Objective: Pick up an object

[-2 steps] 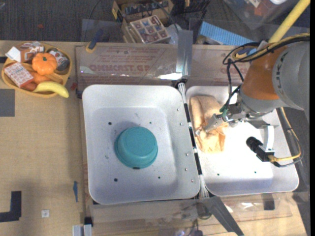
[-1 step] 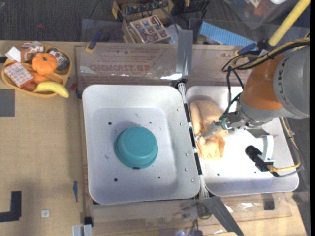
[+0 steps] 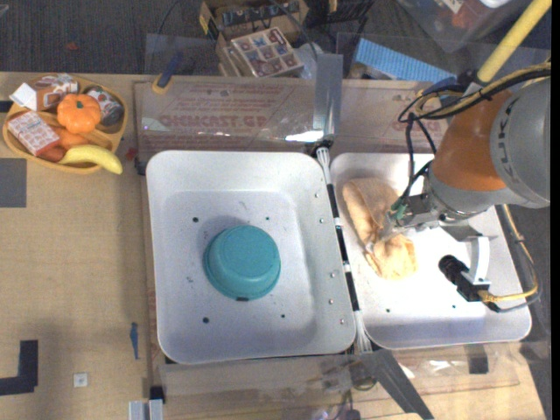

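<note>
A tan, bread-like object (image 3: 366, 204) lies in the left part of the right bin (image 3: 455, 318), with a second tan lump (image 3: 394, 257) just below it. My gripper (image 3: 396, 220) reaches down from the right and sits low over the spot where the two tan pieces meet, touching or nearly touching them. The arm's grey and orange wrist (image 3: 477, 160) hangs above the bin's right half. A teal bowl (image 3: 242, 262) rests upside down in the middle of the left bin (image 3: 175, 182).
A plate (image 3: 26, 150) with a banana, a small pumpkin and snack packets stands on the bench at the far left. Boxes and clutter lie behind the bins. A metal divider (image 3: 337, 234) separates the two bins.
</note>
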`<act>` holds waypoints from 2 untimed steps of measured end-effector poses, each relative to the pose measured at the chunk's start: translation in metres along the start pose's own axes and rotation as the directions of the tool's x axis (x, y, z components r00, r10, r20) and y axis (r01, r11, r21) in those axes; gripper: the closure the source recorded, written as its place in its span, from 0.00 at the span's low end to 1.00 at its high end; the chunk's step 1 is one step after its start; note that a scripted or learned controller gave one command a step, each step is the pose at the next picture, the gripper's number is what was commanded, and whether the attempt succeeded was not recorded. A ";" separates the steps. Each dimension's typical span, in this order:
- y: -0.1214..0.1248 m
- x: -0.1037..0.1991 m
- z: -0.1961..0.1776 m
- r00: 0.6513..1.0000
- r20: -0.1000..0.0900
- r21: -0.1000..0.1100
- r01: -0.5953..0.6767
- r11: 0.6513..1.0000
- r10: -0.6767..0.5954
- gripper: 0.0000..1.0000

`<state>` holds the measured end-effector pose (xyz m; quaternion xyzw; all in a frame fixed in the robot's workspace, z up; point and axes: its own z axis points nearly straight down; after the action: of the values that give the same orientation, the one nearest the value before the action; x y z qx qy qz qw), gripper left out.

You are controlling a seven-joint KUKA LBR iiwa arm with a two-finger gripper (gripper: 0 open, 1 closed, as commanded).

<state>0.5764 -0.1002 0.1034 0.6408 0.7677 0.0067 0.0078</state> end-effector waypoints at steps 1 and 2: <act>0.000 0.000 0.000 1.000 0.000 0.000 0.000 1.000 0.000 0.00; -0.006 0.003 0.010 0.992 0.001 0.002 0.124 0.992 -0.124 0.00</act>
<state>0.5698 -0.0983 0.0932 0.5920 0.8059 0.0052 0.0081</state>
